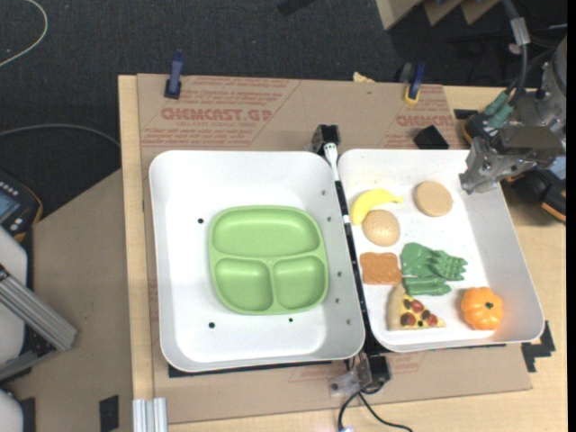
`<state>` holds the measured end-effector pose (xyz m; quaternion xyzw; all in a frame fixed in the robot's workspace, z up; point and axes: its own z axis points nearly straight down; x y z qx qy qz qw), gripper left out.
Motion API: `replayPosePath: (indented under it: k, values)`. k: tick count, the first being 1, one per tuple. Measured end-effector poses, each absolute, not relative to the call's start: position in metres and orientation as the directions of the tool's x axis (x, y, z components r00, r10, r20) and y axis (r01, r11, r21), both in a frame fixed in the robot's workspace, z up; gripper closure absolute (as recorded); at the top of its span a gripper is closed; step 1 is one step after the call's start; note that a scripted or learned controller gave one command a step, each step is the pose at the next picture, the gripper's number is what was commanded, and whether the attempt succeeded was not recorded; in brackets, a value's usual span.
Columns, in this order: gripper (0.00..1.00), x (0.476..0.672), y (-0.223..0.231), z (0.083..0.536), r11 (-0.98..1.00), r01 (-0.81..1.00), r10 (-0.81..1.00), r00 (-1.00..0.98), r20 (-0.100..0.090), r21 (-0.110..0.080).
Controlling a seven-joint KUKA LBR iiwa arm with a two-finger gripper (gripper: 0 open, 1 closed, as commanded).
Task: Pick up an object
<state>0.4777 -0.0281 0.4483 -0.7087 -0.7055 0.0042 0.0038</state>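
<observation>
Seen from above, the left bin (171, 241) holds a light green divided plate (268, 259) with three compartments, one long one at the far side and two smaller ones at the near side; it lies flat near the bin's middle.

The right bin (513, 241) carries the toy food. A yellow banana (369, 203) lies at its far left, touching a tan round bun (382, 228) just nearer the camera. A flatter tan cookie (434, 198) sits apart to the right of the banana. Below the bun lies a brown square of toast (380, 268), and just beside that a green leafy piece (432, 268) (lettuce, by the look of it). A pizza slice (412, 313) lies at the near edge, its tip touching the green piece, and an orange pumpkin (481, 308) stands to its right, apart from the rest.

The gripper (477, 176) hovers over the far right corner of the right bin, away from every food item; whether its fingers are parted or closed I cannot tell, and nothing shows between them.

Both bins rest on a brown cardboard sheet (234, 115) printed with red lettering, held at the far edge by two blue clamps (175, 73). The sheet lies on a pale wooden counter (99, 241), with dark carpet (135, 16) and a white cable (27, 25) beyond.
</observation>
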Motion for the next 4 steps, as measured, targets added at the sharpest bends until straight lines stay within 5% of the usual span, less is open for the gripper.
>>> replayPosePath:
  k: [1, 2, 3, 4]
  values:
    - [1.0, 0.48, -0.027, 0.465, 0.0, 1.0, 1.0, 0.0, -0.001, 0.005]
    - [1.0, 0.478, -0.046, 0.366, -0.004, 1.0, 1.0, 0.004, 0.0, -0.011]
    - [1.0, 0.48, 0.011, 0.422, 0.007, 1.0, 1.0, -0.007, 0.002, 0.007]
    - [1.0, 0.479, 0.051, 0.339, 0.004, 1.0, 1.0, -0.004, 0.0, -0.01]
